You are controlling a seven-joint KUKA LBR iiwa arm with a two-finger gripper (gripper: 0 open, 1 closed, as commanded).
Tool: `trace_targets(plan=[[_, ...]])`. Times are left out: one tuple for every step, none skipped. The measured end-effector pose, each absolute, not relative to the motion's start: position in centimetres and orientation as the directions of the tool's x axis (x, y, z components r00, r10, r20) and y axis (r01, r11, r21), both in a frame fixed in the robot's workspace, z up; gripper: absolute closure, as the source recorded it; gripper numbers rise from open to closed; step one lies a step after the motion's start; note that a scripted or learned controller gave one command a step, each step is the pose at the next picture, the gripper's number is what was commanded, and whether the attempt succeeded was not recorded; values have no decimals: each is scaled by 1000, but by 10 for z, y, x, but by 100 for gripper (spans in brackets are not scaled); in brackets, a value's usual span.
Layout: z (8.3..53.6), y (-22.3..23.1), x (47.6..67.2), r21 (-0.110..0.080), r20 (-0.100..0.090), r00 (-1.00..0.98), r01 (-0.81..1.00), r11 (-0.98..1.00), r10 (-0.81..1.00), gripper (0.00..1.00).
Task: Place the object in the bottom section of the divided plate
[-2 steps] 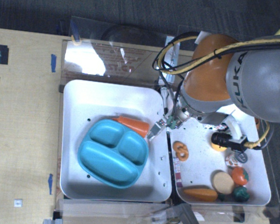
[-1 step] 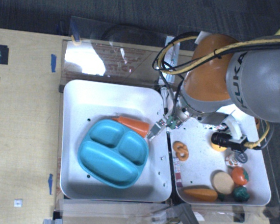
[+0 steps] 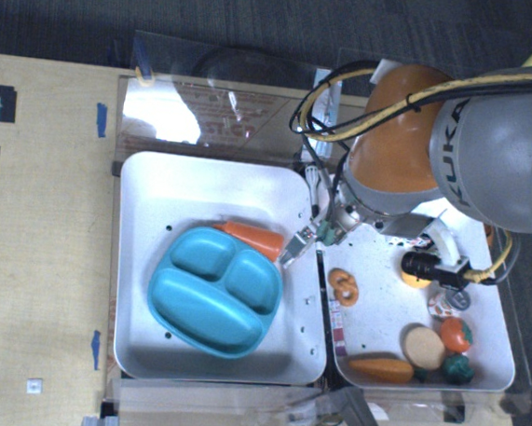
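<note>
Camera view, looking down at a slant: two white bins stand side by side on the pale wooden worktop (image 3: 27, 259). In the left bin (image 3: 135, 232) lies a blue divided plate (image 3: 166, 303), turned a little, with two smaller sections on its upper side and one large section on its lower side. All three sections are bare.

The task's thing, an orange carrot-shaped object (image 3: 252, 238), lies in the left bin just at the upper right rim of the plate, outside the sections. Its length runs from left to right. I cannot tell if it rests on the rim or only on the bin floor beside it.

The grey arm (image 3: 510, 156) reaches in from the right, over the upper part of the right bin (image 3: 378, 312). The end effector (image 3: 297, 246) is low over the wall between the two bins, right at the right end of the orange object. Whether it is spread, pressed together or pinching the object, I cannot tell.

In the right bin there are several other things. A small brown pretzel (image 3: 341, 286) lies near the left wall. A long orange-brown piece (image 3: 380, 366) lies along the lower wall. Just beside it, to the right, is a round beige piece (image 3: 423, 346), then a red-orange piece (image 3: 455, 334) and a dark green piece (image 3: 460, 368), all close together in the lower right corner.
</note>
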State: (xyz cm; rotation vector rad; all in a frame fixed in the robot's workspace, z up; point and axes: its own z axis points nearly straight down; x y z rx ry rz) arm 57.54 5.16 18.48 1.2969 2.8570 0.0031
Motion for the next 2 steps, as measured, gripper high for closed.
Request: trace_targets(plan=[[185,52,575,3,-3,-658,753,658,753,0],[185,76,563,0,1,-753,658,753,658,0]])
